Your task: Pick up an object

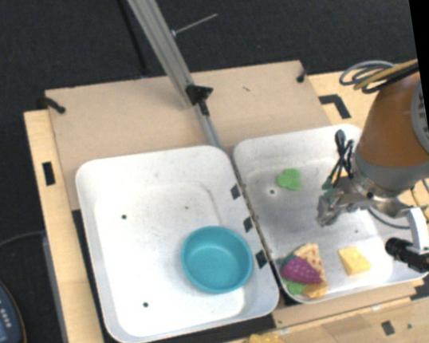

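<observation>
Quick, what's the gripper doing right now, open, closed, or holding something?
Gripper: cannot be told from this view; it sits low over the right bin.

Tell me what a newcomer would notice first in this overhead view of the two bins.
The teal bowl stands out most, sitting near the front right corner of the left bin. Next comes the grey and orange arm reaching in from the right, its gripper low over the middle of the right bin. Around it lie a small green piece toward the back and purple grapes and a yellow block at the front.
</observation>
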Controlling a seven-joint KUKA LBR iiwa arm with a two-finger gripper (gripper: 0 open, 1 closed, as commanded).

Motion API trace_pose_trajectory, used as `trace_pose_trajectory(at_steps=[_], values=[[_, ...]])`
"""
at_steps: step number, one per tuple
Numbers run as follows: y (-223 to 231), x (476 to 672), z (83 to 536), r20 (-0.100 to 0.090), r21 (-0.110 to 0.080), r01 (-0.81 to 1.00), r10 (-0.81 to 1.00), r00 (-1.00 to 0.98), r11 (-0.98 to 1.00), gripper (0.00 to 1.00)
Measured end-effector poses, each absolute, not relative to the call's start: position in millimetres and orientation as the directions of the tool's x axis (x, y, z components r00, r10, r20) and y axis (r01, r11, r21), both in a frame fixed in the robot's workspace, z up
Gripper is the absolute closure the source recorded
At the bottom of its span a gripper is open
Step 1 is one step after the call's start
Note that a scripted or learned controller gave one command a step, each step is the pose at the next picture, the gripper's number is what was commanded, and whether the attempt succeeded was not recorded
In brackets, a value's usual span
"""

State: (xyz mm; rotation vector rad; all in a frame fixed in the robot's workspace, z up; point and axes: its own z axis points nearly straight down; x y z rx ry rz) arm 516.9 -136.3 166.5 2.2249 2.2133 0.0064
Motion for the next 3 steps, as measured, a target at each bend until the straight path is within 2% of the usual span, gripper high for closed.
trace_pose_trajectory(at_steps=[1, 2, 3], values=[[-136, 511.1, 210, -0.001, 0.003, 1.000, 1.000, -0.001, 0.001, 1.00], [-137, 512.1, 206, 0.000, 0.001, 1.000, 1.000, 0.002, -0.002, 1.00], [-82, 525.0, 222, 0.002, 0.004, 1.000, 1.000, -0.009, 0.009, 1.00]])
